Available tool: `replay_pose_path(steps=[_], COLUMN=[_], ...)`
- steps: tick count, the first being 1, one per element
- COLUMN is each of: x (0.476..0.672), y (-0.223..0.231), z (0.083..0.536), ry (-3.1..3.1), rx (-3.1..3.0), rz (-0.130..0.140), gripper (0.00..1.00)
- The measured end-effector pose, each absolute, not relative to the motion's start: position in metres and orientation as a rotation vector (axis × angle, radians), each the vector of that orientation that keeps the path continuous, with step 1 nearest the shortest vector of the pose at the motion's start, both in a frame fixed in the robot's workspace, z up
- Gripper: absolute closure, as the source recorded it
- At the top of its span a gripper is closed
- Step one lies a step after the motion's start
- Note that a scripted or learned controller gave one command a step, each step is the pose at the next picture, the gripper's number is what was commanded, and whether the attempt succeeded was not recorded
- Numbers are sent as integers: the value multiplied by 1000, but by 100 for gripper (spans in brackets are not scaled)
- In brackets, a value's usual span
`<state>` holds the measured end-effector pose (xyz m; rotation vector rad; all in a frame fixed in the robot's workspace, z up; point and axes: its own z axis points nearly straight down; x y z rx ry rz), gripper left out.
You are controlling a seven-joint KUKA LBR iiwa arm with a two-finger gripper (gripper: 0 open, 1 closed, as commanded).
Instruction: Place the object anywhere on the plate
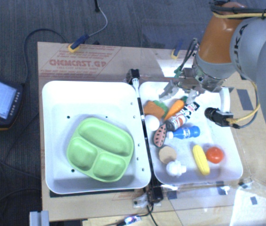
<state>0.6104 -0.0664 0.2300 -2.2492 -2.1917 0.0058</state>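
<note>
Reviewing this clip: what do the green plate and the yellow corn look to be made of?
Green plate: likely molded plastic, matte to slightly satin, judging by its uniform color and soft rounded compartment ridges. Yellow corn: probably toy plastic or rubber, smooth and a bit glossy, with flat even color; the view can't settle which.

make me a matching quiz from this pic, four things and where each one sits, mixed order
Things:
1. green plate
2. tomato
3. blue bottle
4. gripper

Places:
A. near right corner of the right bin
B. middle of the right bin
C. left bin
D. above the far end of the right bin, over the carrot

Pairs: 1-C, 2-A, 3-B, 4-D
</note>
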Motion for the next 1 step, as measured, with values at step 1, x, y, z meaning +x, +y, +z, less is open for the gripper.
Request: replay_pose_path(steps=[1], x=[610], y=[-66], z=[230], ry=[-2192], rx=[-2249], rz=[6], gripper=[0])
